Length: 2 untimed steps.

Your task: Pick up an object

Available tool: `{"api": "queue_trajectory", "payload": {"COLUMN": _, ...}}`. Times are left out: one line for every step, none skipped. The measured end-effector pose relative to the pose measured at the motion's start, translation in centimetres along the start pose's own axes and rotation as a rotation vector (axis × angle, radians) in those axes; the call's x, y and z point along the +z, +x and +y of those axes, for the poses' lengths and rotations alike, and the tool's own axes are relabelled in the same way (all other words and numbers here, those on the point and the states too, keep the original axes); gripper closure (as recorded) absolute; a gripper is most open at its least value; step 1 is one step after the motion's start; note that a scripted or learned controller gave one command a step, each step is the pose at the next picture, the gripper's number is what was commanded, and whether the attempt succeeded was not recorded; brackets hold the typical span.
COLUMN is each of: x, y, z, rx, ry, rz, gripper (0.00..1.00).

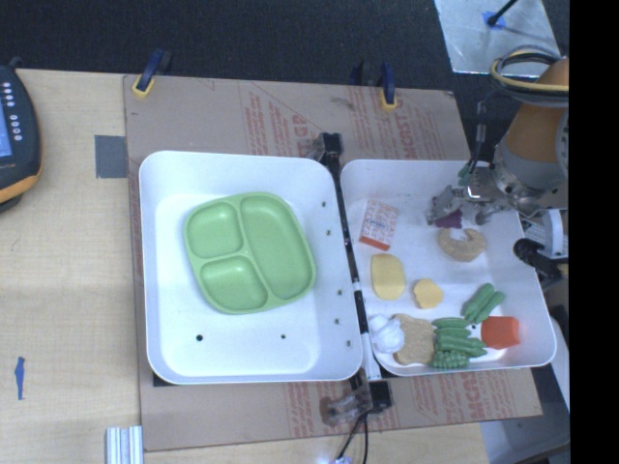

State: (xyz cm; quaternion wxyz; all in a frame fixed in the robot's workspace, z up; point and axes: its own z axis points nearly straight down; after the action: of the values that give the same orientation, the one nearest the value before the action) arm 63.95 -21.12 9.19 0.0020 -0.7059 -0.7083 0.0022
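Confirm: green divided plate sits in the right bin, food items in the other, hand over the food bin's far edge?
Not quite. The camera view shows the green divided plate in the left bin, not the right. The food items, such as the yellow block and orange block, lie in the right bin, and the hand is over that bin's far edge.

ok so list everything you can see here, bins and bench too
bins: 2, white, side by side on the bench
divided plate: 1, green, left bin
packet: 1, red and white, right bin, top left
yellow pieces: 2, yellow, right bin, middle
bread-like piece: 1, tan, right bin, just below the gripper
green beans: several, green, right bin, bottom
red block: 1, red-orange, right bin, bottom right
handheld pendant: 1, black and orange, bench's left edge
gripper: 1, grey, low over right bin's top
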Motion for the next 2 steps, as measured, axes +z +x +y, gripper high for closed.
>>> {"api": "queue_trajectory", "payload": {"x": -0.1, "y": -0.1, "z": 1.3, "rx": -0.001, "ry": -0.006, "rz": -0.001, "gripper": 0.0}}
{"api": "queue_trajectory", "payload": {"x": 0.0, "y": 0.0, "z": -0.5, "rx": 0.0, "ry": 0.0, "rz": 0.0, "gripper": 0.0}}
